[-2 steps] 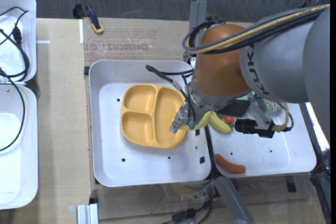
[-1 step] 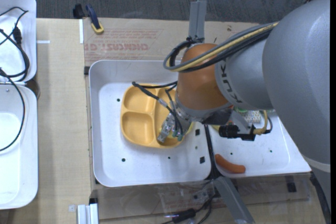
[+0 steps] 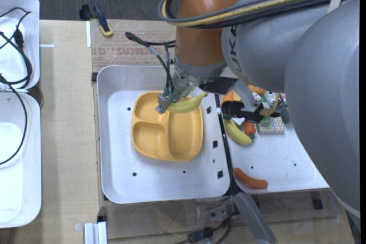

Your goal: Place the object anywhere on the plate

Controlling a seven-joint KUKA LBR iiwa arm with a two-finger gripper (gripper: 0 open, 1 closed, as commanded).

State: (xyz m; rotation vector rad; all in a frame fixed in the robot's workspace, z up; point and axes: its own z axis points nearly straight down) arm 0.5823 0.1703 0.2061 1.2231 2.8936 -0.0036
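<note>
The gripper (image 3: 170, 99) pinches a curved, smooth yellow banana (image 3: 187, 103) above the glossy compartmented plate (image 3: 166, 134).

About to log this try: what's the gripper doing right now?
Gripper: over the plate, shut on a banana at its upper edge.
</note>
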